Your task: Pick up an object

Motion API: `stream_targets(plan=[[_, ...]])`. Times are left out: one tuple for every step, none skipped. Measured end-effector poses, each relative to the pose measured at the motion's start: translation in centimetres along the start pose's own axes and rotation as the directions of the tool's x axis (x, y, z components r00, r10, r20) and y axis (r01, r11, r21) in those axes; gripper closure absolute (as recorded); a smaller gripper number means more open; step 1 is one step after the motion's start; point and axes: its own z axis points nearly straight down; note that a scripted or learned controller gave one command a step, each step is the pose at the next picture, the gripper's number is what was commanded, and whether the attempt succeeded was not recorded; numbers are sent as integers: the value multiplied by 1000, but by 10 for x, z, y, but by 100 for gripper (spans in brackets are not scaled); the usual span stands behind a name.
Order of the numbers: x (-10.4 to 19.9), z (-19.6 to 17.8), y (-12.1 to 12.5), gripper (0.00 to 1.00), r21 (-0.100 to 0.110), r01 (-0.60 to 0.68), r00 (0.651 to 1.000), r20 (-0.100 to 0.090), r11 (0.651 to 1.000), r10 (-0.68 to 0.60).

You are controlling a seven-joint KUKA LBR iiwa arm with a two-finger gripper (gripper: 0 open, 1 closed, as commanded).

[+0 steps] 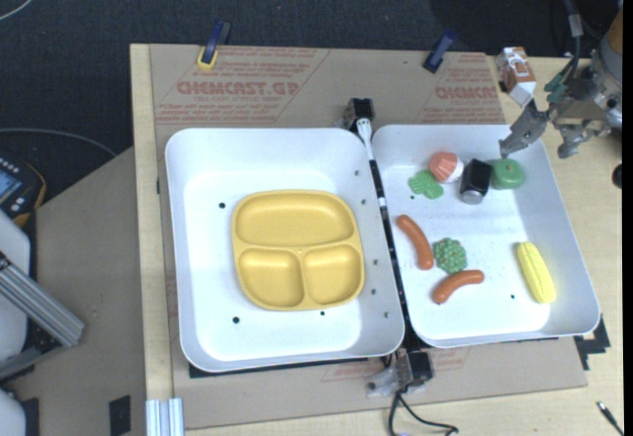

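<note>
Above the right bin's (569, 226) far corner, the spread, unladen gripper (544, 132) hovers beside the green toy (508, 174).

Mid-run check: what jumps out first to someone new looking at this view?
The yellow divided tray sits in the left bin. The right bin holds scattered toy food: two sausages, a corn cob, green pieces. The gripper hangs over that bin's far right corner.

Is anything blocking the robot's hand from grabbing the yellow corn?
Nothing visible blocks it. The hand is at the right bin's far right corner, above a green piece. The corn lies alone by the right wall, with bare white floor between them. The black can is off to the side.
</note>
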Motion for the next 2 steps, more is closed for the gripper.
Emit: stream_targets(plan=[[0, -7, 2, 0, -12, 3, 1000, 3, 1000, -3], [-8, 45, 8, 0, -7, 2, 1000, 2, 1000, -2]])
